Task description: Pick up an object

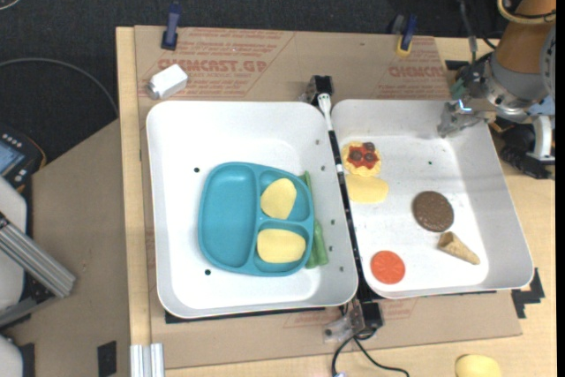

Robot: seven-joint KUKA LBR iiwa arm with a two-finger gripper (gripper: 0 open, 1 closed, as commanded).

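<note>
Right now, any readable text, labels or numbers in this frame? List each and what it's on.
"CAMCAST.G…" roughly, in faded red print on the cardboard sheet behind the left bin; the first and last letters are unclear.
Smaller red print above and below that line: too blurred to read.
Matching red print on the cardboard behind the right bin: too faint to read.
No legible text on the toy food, blue tray or gripper.

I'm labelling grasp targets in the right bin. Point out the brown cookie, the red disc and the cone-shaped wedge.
brown cookie [433, 211], camera view, centre of its round top.
red disc [387, 267], camera view, middle of its flat face.
cone-shaped wedge [459, 248], camera view, middle of its tan body.
</note>
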